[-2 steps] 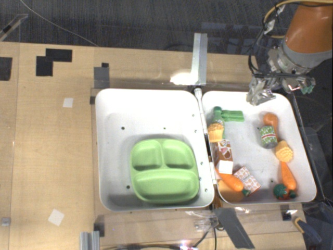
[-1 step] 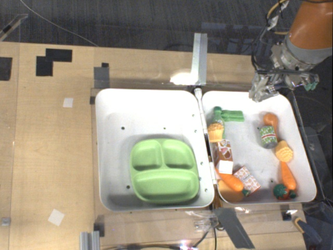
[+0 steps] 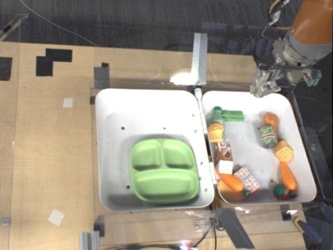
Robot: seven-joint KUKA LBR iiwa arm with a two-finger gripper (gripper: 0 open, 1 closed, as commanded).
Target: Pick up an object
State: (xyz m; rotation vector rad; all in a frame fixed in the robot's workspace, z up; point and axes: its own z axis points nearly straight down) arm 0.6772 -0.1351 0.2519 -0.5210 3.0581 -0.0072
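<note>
Gripper [image 3: 261, 85]: above the right bin's [image 3: 304, 139] far rim; can't tell its opening, nothing visibly held.
Left bin [image 3: 112, 119]: green tray [image 3: 164, 170].

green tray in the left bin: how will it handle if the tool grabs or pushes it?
The green tray looks like rigid moulded plastic, so probably stiff and light. It lies flat with three compartments, so it should slide rather than tip. Its glossy, rounded rim may be slippery for the tool.
</note>
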